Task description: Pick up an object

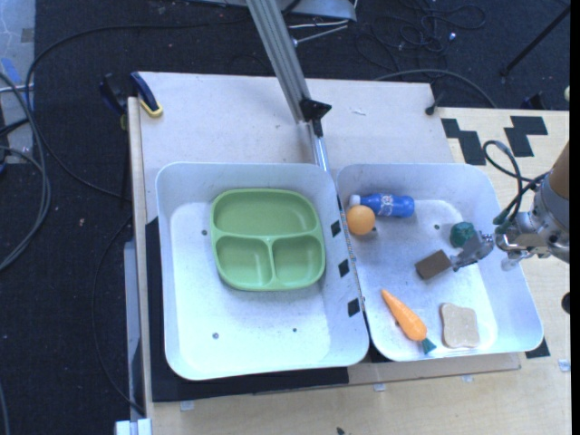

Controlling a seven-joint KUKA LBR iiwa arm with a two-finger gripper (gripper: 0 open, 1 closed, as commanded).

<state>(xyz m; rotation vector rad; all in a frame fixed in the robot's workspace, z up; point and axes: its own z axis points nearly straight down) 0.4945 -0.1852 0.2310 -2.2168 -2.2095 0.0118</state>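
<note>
Gripper low over right bin, by its right wall; can't tell its state. Brown block just left of the tip, green ball just above it. Further out: bread slice, carrot, orange ball, blue bottle. Left bin holds green divided plate.

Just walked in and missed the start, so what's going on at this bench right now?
A robot arm reaches in from the right, its gripper low over the right bin, between a brown block and a green toy. Nothing is visibly held. Also in that bin: an orange ball, a blue bottle, a carrot and a bread slice. The left bin holds a green divided plate.
</note>
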